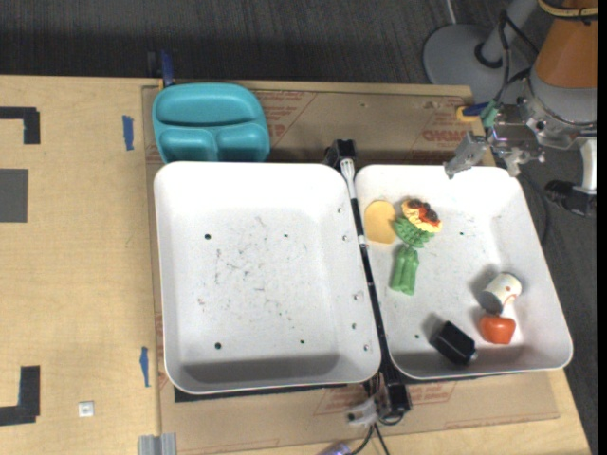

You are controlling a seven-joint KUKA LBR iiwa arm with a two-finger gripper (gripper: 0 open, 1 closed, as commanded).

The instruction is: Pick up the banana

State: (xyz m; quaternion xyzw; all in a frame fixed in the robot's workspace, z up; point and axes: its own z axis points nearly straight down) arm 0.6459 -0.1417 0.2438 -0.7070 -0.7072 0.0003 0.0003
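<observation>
Banana lay in the right bin, close to its left wall and toward the far edge, touching a green-stalked toy. Claw hovered above that bin's far rim, well apart from the fruit, gripping nothing; how wide it stood could not be told.
</observation>
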